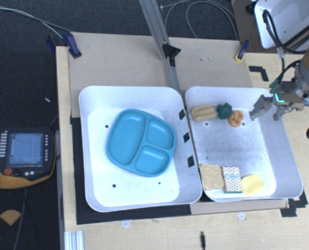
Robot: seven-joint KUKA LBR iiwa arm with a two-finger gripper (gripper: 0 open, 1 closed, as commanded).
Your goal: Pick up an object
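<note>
Camera view: one blue tray (141, 141), two bins (91, 113).

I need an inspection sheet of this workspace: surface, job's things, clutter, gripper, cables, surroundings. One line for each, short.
Surface: wooden bench bearing left bin and right bin, side by side.
Job's things: in the right bin, tan roll, green piece, orange piece at the back; cracker, patterned sponge, yellow block at the front.
Clutter: blue divided plate in the left bin.
Gripper: gripper open, over the right bin's back right edge, holding nothing.
Cables: grey cable looped behind the bench.
Surroundings: handheld control pendant on the dark floor, left.
</note>
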